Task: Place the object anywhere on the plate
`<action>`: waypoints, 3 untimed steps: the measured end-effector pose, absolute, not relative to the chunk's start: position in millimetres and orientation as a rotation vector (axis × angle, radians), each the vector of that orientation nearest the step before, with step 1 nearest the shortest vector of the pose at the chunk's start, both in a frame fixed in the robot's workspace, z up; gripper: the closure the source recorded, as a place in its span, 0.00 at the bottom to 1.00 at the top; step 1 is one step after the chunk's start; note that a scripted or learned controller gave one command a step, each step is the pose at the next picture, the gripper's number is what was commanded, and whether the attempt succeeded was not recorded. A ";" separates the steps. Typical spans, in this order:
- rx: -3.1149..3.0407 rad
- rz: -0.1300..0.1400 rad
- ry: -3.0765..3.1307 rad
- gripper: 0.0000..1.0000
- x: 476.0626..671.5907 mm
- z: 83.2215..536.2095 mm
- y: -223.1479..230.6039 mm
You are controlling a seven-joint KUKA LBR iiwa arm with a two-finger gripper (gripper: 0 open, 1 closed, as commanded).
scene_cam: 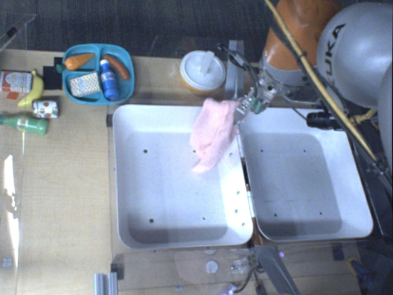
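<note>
Cloth (212, 134) hangs from fingers (247, 106) over left bin (129, 226).

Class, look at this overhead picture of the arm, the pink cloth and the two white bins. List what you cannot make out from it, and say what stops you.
- Gripper: fingertips meet the pink cloth's top edge; the grip itself is too small and blurred to judge.
- Cloth: whether its lower end touches the left bin floor or hangs above it.
- Arm: cut off by the top and right edges.
- Labels on the items in the blue tray: too small.
</note>
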State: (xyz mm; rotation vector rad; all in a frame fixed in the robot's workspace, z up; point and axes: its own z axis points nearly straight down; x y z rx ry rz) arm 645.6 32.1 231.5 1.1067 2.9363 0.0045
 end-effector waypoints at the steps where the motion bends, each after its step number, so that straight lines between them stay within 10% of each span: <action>1: 0.500 0.004 3.098 1.00 619.5 227.3 66.3; 2: 0.000 0.004 3.138 1.00 596.1 225.3 111.6; 3: 0.000 0.004 3.137 0.00 596.3 225.6 111.4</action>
